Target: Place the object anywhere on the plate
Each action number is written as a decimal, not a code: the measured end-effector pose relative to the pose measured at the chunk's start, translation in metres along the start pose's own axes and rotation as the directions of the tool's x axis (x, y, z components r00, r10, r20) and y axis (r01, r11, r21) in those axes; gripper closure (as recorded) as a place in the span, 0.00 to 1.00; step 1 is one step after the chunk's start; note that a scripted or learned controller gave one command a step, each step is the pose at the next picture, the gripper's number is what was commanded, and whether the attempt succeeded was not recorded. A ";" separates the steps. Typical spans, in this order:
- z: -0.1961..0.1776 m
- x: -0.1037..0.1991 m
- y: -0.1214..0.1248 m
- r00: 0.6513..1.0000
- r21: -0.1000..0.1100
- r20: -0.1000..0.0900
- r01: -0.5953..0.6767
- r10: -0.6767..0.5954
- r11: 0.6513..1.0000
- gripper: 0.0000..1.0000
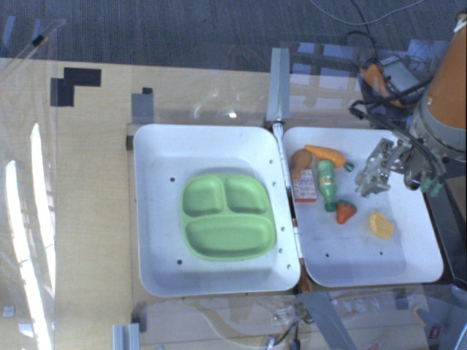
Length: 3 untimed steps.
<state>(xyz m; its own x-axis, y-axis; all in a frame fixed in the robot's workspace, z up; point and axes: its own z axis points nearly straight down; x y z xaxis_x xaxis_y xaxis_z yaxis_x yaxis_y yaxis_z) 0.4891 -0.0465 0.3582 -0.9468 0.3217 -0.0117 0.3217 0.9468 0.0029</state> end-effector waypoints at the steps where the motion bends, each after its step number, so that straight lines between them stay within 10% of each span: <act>1: -0.076 -0.070 -0.025 0.995 -0.001 0.005 -0.097 0.097 0.995 1.00; 3: 0.036 -0.053 0.109 1.000 -0.002 -0.004 0.025 -0.025 1.000 1.00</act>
